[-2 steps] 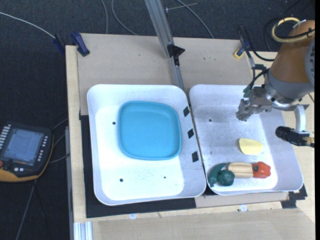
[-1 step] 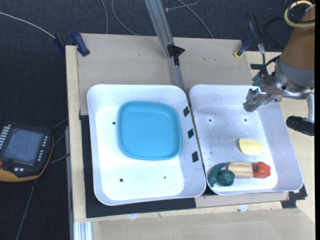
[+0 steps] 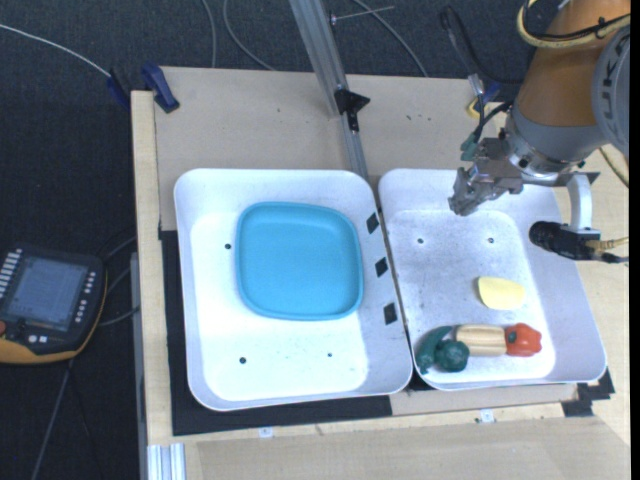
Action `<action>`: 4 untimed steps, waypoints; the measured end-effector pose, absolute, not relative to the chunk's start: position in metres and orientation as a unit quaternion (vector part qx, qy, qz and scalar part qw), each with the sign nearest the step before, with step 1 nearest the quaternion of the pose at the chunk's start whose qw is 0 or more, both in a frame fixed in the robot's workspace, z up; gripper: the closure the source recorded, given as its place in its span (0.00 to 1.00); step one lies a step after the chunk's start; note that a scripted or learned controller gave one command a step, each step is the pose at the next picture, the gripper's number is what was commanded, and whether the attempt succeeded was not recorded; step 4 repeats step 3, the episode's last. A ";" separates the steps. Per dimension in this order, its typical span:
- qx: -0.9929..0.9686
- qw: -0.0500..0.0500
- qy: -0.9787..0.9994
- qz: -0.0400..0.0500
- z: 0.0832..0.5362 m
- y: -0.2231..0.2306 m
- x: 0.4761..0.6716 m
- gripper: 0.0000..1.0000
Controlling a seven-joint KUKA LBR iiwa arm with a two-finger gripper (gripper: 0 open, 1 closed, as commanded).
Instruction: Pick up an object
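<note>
The right bin [image 3: 440,268] holds a yellow lemon-shaped piece [image 3: 500,292] toward its right side. Along the near edge lie a green vegetable toy [image 3: 443,353], a tan wooden stick piece [image 3: 482,340] and a red tomato-like toy [image 3: 522,340], in a row. My gripper [image 3: 466,203] hangs over the far end of the right bin, well above and behind the yellow piece, with nothing seen between its fingers. The fingertips look close together.
A square blue plate [image 3: 298,260] lies in the left bin [image 3: 200,268]. A metal pole [image 3: 325,48] slants up from between the bins at the back. Cables run over the dark floor; a teach pendant [image 3: 45,303] lies left of the bench.
</note>
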State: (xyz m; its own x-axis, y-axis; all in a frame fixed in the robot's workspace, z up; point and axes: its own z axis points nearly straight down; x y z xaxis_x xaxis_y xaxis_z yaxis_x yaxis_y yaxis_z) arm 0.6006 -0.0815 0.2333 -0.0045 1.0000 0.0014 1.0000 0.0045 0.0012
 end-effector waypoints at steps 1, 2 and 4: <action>-0.706 0.001 -0.708 0.000 0.225 -0.035 0.621 1.00; -0.706 0.000 -0.709 -0.001 0.222 0.010 0.630 1.00; -0.705 0.000 -0.709 -0.001 0.222 0.069 0.648 1.00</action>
